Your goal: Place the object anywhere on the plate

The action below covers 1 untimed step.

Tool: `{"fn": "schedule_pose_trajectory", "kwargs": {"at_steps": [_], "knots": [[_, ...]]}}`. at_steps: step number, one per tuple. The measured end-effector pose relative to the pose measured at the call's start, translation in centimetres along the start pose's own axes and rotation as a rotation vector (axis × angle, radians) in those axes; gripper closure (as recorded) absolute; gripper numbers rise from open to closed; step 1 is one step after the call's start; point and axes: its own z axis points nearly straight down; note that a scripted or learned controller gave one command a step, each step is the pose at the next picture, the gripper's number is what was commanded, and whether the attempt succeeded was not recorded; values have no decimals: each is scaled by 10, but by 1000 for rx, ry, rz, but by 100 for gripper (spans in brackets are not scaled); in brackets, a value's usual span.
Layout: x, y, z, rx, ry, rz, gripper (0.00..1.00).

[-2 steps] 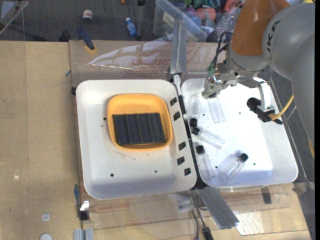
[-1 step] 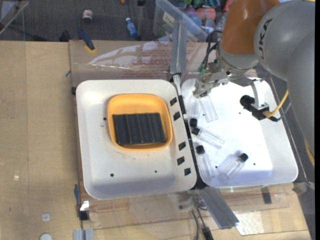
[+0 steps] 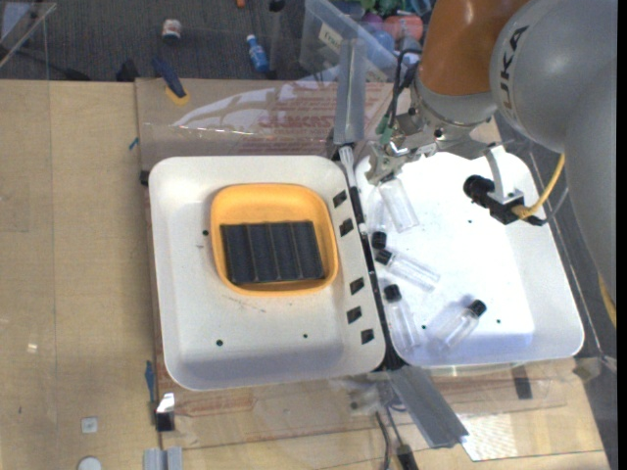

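Nearest, a clear vial (image 3: 458, 321) with a black cap lies in the right bin (image 3: 549, 302), with more vials (image 3: 409, 267) just beyond it. Left, the orange plate (image 3: 223, 209) holds a dark ridged insert (image 3: 271, 253). Farthest, the gripper (image 3: 397, 150) hangs over the right bin's far-left corner, just above another vial (image 3: 399, 204); whether it is open or closed, I cannot tell.

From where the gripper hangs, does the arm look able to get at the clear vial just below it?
Probably yes: the gripper sits just above the clear plastic vial in the right white bin, nothing lying between them.

The grey arm (image 3: 558, 57) reaches in from the upper right, its orange band (image 3: 465, 32) bent low above the wrist. The hand (image 3: 392, 155) points down and leftward, its fingertips too small to read.
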Motion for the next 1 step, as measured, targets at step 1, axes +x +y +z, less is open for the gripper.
{"fn": "schedule_pose_trajectory", "kwargs": {"at_steps": [1], "knots": [[0, 0, 0, 0, 0, 0, 0]]}}
